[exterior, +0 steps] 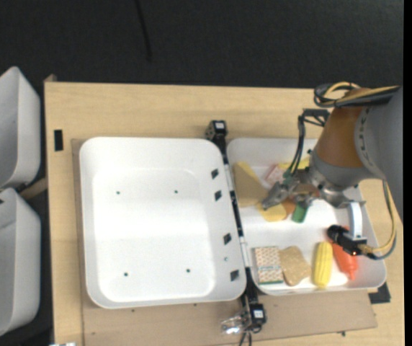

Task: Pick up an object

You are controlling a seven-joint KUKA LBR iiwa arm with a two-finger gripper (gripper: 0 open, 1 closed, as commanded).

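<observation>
Fingers [271, 200] sit low in the right bin [258, 148], grey tips slanted toward its left wall. The wrist covers the gap from this angle, so whether they are apart or together I cannot tell. The arm [339, 139] reaches in from the right, orange band above the wrist, leaning over the bin's far half. The tips are right over a small yellow lump [275, 214], rounded and glossy; touching it or just clear of it, cannot tell. A green piece [299, 212], short and stubby, lies just right of the lump, below the wrist. A pale yellow wedge [245, 177] lies flat beyond the fingers, close to the left wall. A red-and-white scrap [272, 171] lies just right of the wedge, partly under the wrist. Along the bin's near wall there is a row of four, left to right. First is a checkered packet [266, 264], its print too small to read. Next is a tan slab [293, 265], rough-faced like a biscuit and touching the packet. Then comes a yellow corn cob [323, 263] lying lengthwise, and last an orange carrot-like piece [348, 264] at the right end. The left bin [148, 222] is white with a few small dark specks on its floor. Both bins sit edge to edge on the pale wooden tabletop [155, 107], with a black clip [216, 129] at the far end of the seam.
</observation>
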